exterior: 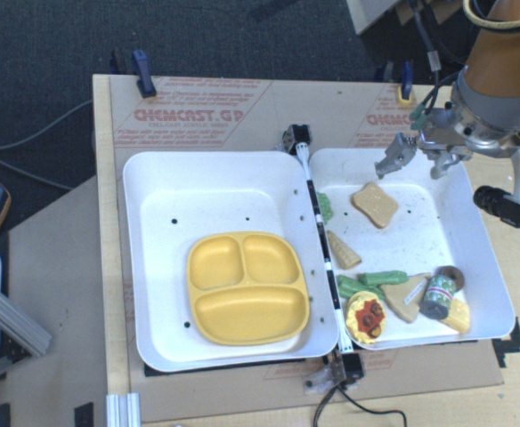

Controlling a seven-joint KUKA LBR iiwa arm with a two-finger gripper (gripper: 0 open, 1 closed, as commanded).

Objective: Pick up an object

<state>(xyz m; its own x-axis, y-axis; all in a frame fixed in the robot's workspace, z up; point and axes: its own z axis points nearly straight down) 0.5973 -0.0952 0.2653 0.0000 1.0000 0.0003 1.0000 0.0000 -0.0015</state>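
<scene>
- In the right bin (474, 238), toward its far half, a tan bread slice (375, 205) is seen lying flat on the white floor, apart from the other items.
- Handling, as judged: the slice is taken for a light, stiff toy piece with a smooth skin; slipping is likely if it is pinched at a corner. A grip across its two longer edges, near the middle, is judged best, since it lies flat and low.
- The gripper (418, 157) is seen above the far rim of the right bin, fingers spread apart and nothing between them.
- The slice lies just nearer the camera than the gripper and slightly to its left in the view; the two are near but not touching.
- Further off, a wedge (343, 251) is noted by the divider, with a green piece (324, 207) beside the same wall.
- At the near end a green pod (372, 279), a pizza slice (366, 317), a can (439, 294) and a yellow piece (457, 316) are crowded together; these are judged harder to take singly.
- In the left bin (153, 194) a yellow tray (247, 287) is seen.
</scene>
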